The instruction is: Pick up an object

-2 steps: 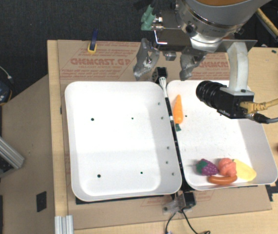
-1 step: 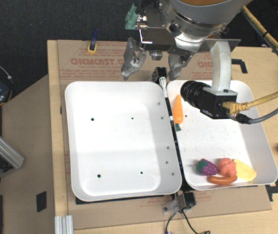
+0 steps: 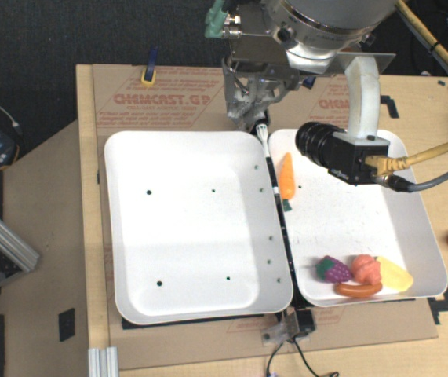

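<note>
The arm hung over the bins' far edge w/ the gripper low by the divider; its grip state couldn't be told. The right bin held the toys. A carrot lay along the divider, just beside the gripper: prob. light, rigid, smooth plastic, best pinched across its mid-body. A grape bunch sat at the near edge.

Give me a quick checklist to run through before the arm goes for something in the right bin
1. Targets in right bin: ok; carrot, purple grapes, a red, orange and yellow cluster.
2. Carrot has room around it: not ok, it lies against the wall beside the left bin.
3. Gripper over a target: not ok, it sits above the bins' far edge.
4. Cluster items separated: not ok, touching.
</note>
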Robot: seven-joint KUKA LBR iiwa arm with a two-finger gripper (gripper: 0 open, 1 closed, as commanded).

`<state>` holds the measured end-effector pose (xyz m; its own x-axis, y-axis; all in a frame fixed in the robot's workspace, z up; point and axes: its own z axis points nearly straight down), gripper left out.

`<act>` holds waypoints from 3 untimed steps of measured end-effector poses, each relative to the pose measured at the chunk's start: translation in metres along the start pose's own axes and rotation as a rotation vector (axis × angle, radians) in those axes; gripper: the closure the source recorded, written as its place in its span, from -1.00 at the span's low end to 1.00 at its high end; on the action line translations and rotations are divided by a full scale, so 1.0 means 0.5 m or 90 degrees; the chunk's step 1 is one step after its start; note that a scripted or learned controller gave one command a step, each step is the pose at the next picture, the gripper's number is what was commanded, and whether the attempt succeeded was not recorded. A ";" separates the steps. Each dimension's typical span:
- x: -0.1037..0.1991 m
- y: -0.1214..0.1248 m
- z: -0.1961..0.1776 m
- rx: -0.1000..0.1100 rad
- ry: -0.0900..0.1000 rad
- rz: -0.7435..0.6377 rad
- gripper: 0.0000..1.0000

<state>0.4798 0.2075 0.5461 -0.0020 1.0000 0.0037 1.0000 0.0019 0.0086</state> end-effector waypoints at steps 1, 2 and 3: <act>0.035 -0.002 0.024 0.008 -0.003 0.000 1.00; 0.032 0.016 0.252 0.014 -0.007 0.002 1.00; 0.031 -0.011 0.517 0.015 -0.006 0.001 1.00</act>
<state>0.4765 0.2238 0.2879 0.0003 1.0000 -0.0062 0.9999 -0.0004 -0.0142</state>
